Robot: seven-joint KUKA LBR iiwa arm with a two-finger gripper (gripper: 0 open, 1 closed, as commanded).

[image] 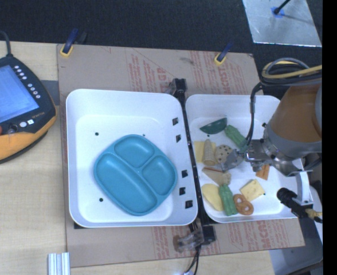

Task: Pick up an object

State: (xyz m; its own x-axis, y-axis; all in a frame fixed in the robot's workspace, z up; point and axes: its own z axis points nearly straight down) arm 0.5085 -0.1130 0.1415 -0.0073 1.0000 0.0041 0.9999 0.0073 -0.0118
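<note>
Left bin (77,153): the shallow white plastic bin on the left is carrying one blue moulded tray with three compartments (135,173), lying flat and turned at a slant; it is probably waiting there as the place for lifted pieces, though that is only a judgement.

Right bin (197,105): the matching white bin just beside it is holding the pile of toy food, so the arm is reaching in here.

Objects: a dark green leaf-shaped piece (214,126) and a green pickle-like stick (235,135) are lying near the far wall; a pale yellow wedge (199,150), a tan perforated cracker (222,152), a yellow cheese-like block (251,189), a brown pretzel ring (243,205) and a second green stick (226,199) are crowding the near half, several touching.

Arm: the grey arm with its orange band (294,116) is leaning in from the right, low over the bin's middle.

Claw (237,158): the metal gripper is sitting down among the pieces beside the cracker; how wide it stands, and whether anything is between its tips, I cannot tell at this size.

Task stage: judging by this, the grasp is being attempted, and nothing is visibly lifted.
</note>
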